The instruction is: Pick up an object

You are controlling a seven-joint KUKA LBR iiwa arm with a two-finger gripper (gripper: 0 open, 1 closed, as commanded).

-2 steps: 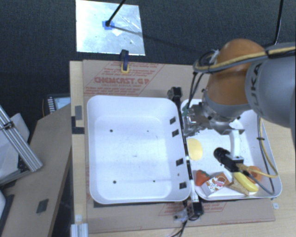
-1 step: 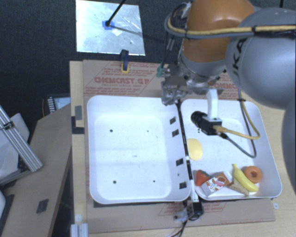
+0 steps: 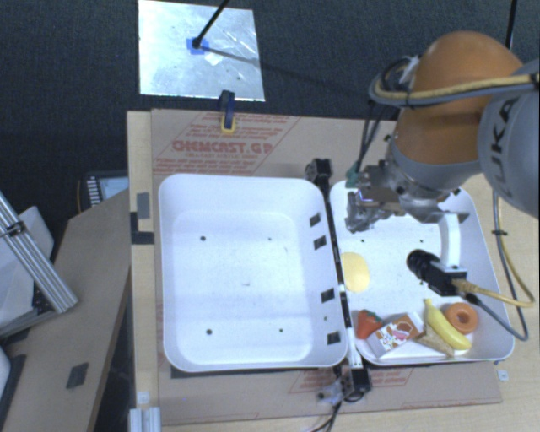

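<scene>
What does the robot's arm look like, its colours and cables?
The arm is bulky and rounded, grey with dark lettering on its side, and has a big orange band above the wrist. Yellowish and dark cables loop across the orange part. At its end sits a small, silvery metal gripper.

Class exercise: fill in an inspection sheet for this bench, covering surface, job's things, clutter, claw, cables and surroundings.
Surface: cardboard sheet with red print, bearing the left bin and right bin, both white.
Job's things: all in the right bin; pale yellow oval by its left wall; red piece, small carton, banana and orange round piece along its near edge.
Clutter: yellow-and-black clip at the cardboard's far edge.
Claw: claw over the right bin's far left part, apart from the items.
Cables: black lead running to the silver sheet; wires at the near edge.
Surroundings: silver sheet on dark carpet; aluminium rail at left.
</scene>
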